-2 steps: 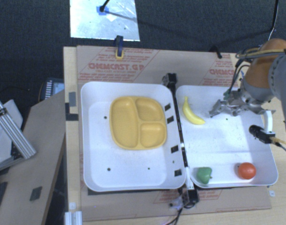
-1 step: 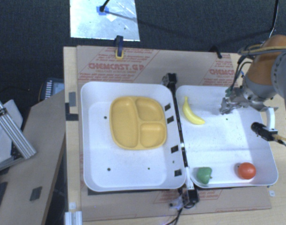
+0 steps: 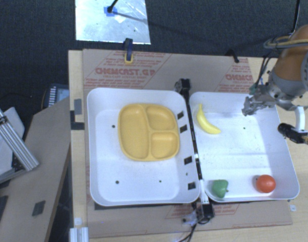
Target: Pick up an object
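Currently the end effector (image 3: pixel 250 106) sits over the far right part of the right bin (image 3: pixel 274 150), above the white floor and carrying nothing that can be seen; whether its fingers are spread or closed cannot be told from this angle. The grey arm (image 3: pixel 295 69), with its orange band, enters from the right edge above that bin.

Candidate objects, located relative to the right bin: a banana (image 3: pixel 206 121), yellow, curved and smooth, lies flat on the floor in the far left part, near the divider between the bins and apart from the end effector; a green pepper-like object (image 3: pixel 220 187), small, rounded and glossy, rests in the near left corner, close to the front wall; an orange-red round fruit (image 3: pixel 265 183), tomato-like and shiny, rests in the near right part, well apart from the green object and from the banana.

The left bin (image 3: pixel 103 150), touching the right bin along the divider, holds a yellow compartment plate (image 3: pixel 147 132) with rounded corners and three sections, one large and two smaller; it lies flat near the middle. Both bins rest on a table (image 3: pixel 159 67) covered with printed cardboard.
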`<state>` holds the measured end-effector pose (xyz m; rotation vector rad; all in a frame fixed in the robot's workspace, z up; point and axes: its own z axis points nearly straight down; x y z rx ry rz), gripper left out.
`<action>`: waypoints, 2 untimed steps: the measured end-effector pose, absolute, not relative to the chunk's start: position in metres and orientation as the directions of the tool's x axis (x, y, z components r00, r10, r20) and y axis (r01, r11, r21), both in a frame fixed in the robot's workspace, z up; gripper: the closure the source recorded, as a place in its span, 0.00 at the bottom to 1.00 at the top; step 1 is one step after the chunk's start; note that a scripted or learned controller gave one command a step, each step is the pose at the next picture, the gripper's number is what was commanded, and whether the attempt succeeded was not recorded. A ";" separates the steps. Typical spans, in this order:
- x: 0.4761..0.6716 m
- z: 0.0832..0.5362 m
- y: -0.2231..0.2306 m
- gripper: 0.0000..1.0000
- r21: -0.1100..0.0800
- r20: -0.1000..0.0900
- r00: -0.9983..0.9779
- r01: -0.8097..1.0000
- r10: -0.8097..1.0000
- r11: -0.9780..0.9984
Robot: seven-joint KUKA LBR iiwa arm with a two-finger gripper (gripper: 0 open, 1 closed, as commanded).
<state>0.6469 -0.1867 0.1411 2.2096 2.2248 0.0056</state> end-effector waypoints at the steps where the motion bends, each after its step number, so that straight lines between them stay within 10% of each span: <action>1: 0.651 0.186 -0.188 1.00 0.007 -0.002 -0.007 1.000 1.000 0.007; 2: 0.656 0.248 -0.181 1.00 0.009 -0.002 -0.007 1.000 1.000 0.007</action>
